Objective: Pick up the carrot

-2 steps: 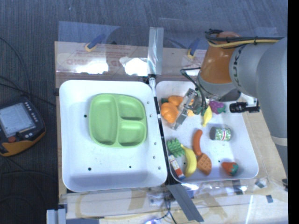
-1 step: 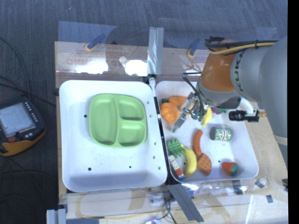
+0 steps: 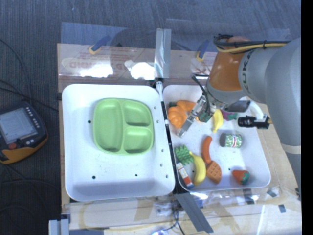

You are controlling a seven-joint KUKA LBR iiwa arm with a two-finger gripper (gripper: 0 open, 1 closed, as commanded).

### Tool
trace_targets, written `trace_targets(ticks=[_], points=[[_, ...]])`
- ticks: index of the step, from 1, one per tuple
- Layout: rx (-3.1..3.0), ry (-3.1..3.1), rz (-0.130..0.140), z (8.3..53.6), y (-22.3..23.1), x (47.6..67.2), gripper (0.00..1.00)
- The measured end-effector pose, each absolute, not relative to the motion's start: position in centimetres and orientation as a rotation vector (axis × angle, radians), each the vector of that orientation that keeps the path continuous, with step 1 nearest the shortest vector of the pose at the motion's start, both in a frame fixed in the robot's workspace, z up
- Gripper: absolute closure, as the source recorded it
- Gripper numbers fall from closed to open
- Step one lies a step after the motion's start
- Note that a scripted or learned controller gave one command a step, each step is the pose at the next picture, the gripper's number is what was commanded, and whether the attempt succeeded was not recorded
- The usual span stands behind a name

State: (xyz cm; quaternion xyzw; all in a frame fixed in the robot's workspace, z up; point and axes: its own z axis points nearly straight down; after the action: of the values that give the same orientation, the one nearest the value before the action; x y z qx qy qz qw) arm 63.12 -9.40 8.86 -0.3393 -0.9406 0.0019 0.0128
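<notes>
Two shallow white bins sit side by side on a wooden bench. The left bin (image 3: 78, 180) looks smooth and shiny, with round corners. In it lies a light green plate (image 3: 123, 126) made of plastic, with three parts to hold food.

The right bin (image 3: 254, 155) is full of small toy foods. A yellow banana (image 3: 198, 168) curves near the front, and a green bumpy thing (image 3: 182, 154) like broccoli touches its far end. A long red sausage (image 3: 207, 149) lies tilted in the middle. Near it is a brown square piece (image 3: 213, 172) with a waffle pattern. A small round can (image 3: 231, 140) with a green label lies on its side to the right. A red strawberry (image 3: 241, 176) with a green top sits near the front right corner. A small yellow piece (image 3: 216, 121) lies just beside the gripper.

The carrot (image 3: 184, 105) is orange and smooth. It lies at the far left of the right bin, next to an orange lumpy pumpkin (image 3: 176, 115).

The gripper (image 3: 188, 123) comes down at a slant over the pumpkin, close to the carrot. I cannot tell if it is loose or closed. The arm (image 3: 254, 72) is big and grey, with an orange band.

The floor around the bench is dark blue-grey carpet. A small screen box (image 3: 20, 129) lies on the floor to the left.
</notes>
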Motion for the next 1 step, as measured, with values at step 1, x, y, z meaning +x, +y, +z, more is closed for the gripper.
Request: trace_targets(ticks=[1], points=[[-1.540, -2.740, -0.003, 8.90, -9.82, 63.43, 0.00]])
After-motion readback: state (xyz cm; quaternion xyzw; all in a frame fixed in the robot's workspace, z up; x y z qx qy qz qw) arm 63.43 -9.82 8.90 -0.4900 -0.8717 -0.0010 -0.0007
